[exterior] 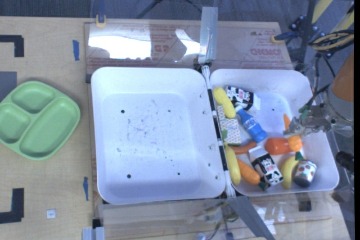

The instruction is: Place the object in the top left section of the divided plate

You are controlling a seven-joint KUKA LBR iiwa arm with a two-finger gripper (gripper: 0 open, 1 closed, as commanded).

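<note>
Green divided plate point(38, 120) sits on the wooden worktop point(45, 36) at far left, well apart from both bins, its two small sections toward the top and left and one long section running along the right side; nothing lies in it, so the top left section is not yet filled. Left bin point(152, 132) is bare white, with faint scuffs and a few dark dots. Right bin point(270, 93) carries all the clutter: a yellow banana point(223, 102) along its left wall, a blue bottle point(252, 126), a black-and-white cow-patterned carton point(241, 97), an orange piece point(279, 145), a carrot point(248, 170), a second banana point(232, 166), a round grey-and-white toy point(304, 172) near the lower right corner. Which of these is the task's object cannot be told; judged from position, it is still somewhere in this pile. Claw point(306, 122) hangs at the right bin's right side, just beside the orange piece, probably there to pick from the heap. Whether it is released or clenched cannot be told, and nothing is visibly held. Long carry across the left bin lies ahead.
</note>
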